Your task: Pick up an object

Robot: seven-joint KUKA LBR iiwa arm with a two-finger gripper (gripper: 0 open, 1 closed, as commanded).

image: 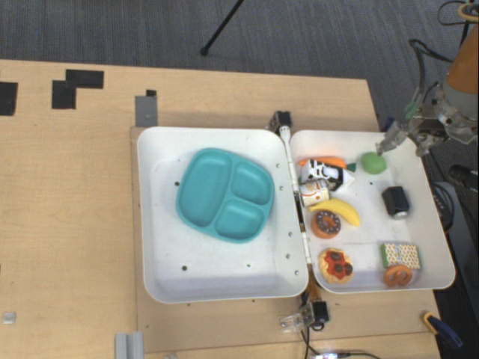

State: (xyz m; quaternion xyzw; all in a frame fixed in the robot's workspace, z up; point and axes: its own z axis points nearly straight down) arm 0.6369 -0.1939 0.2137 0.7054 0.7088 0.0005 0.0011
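Observation:
The right bin holds several small toys: a green ball, a black block, a banana, a chocolate donut, a carrot, a black-and-white toy, a small pizza, a dotted green block and an orange piece. My gripper hovers over the bin's far right corner, just up and right of the green ball. Its fingers stand spread and open, with nothing between them.
A teal divided plate lies in the left bin. The ridge between the bins runs close beside the carrot, donut and pizza. Cables hang off the bench at the right edge.

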